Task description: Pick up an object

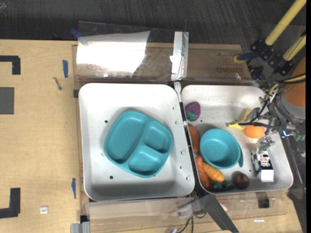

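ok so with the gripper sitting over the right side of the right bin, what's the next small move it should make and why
Probably a short drop straight down. The gripper hangs at the right side of the right bin, below the orange ball and right of the teal bowl. Nothing shows between its fingers, so the pick isn't done. The brown ball by the bin's front wall is another close target.

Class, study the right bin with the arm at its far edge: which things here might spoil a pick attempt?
1. The carrots lie wedged between the teal bowl and the bin wall, so fingers may find no room.
2. The orange ball sits close by the yellow piece; a grasp might nudge either and send the ball rolling.
3. The gripper hangs by the bin's right side; it may catch the rim.
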`<state>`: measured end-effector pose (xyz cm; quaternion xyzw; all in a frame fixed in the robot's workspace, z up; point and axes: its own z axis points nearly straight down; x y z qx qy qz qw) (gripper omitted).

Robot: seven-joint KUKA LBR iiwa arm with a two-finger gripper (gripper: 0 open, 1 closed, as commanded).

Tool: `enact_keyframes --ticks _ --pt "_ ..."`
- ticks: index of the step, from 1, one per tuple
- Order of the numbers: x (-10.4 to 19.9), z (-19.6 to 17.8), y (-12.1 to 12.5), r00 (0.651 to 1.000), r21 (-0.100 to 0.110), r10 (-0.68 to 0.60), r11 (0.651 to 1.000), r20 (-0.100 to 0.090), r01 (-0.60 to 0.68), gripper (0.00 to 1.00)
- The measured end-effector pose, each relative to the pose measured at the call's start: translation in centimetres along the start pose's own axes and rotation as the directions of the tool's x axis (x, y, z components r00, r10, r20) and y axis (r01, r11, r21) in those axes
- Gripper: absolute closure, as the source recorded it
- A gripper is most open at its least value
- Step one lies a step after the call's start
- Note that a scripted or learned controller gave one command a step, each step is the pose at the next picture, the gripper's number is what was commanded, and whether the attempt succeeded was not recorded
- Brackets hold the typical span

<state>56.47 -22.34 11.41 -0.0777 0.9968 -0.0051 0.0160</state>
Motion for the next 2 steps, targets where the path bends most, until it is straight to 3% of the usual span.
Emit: enact_keyframes --ticks 1,2 --pt "-2.1 2.6 2.6 0.990 -0.012 -0.140 0.990 -0.016 0.139 0.00" --pt "4.9 2.4 3.1 0.987 -0.014 -0.160 0.987 -0.020 0.160 0.00"
